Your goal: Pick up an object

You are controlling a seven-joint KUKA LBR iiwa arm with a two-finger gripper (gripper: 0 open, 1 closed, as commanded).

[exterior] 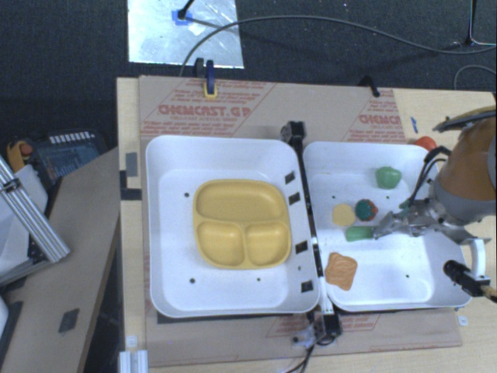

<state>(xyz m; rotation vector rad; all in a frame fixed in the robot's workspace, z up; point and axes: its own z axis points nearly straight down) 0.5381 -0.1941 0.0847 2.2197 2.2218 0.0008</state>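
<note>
— As the bench is viewed from above, what is seen in the two bins?

— In the left bin point(167, 208), a yellow compartment tray point(239, 224) is laid flat, with one long section on its far side and two smaller ones on its near side. The right bin point(388, 290) is occupied by several small things: a light green piece point(388, 177) toward the far side, a pale yellow piece point(343, 214) near the middle, a round dark green and red object point(366, 208) just to the right of it, a flat green block point(358, 233) just nearer than those two, and an orange waffle-like piece point(341, 270) at the near left corner.

— Where is the arm placed?

— The arm point(466, 181) is brought in from the right, over the right bin. The gripper point(382, 228) is lowered to the middle of that bin, its tip set at the right end of the flat green block and just nearer than the round dark green and red object.

— Is anything gripped?

— That cannot be told; the fingers are too small and blurred for their state to be made out, and nothing is seen lifted off the bin floor.
</note>
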